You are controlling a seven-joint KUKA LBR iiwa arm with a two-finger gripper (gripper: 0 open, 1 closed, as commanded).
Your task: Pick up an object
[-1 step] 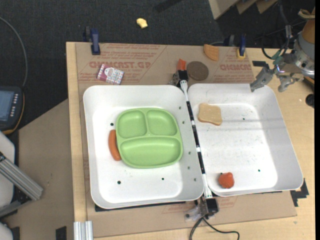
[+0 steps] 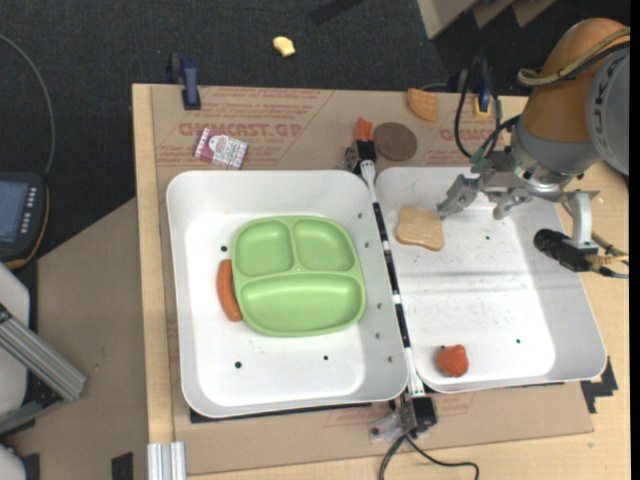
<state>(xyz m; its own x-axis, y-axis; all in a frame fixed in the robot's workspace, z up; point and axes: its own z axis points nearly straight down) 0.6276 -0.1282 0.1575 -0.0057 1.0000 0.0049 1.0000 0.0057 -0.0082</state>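
A grey arm (image 2: 575,108) hangs above the right bin (image 2: 560,313), its pincer (image 2: 480,196) spread wide and empty just right of the toast slice (image 2: 419,229); approach appears under way, next calling for descent over it.

The two bins (image 2: 290,388) look like smooth white plastic with a soft shine. The green plate (image 2: 297,273) is matt plastic. The surface (image 2: 300,113) under them is brown cardboard, dull and printed. The arm (image 2: 575,88) has a glossy orange shell, and the claw (image 2: 480,196) looks like grey metal.
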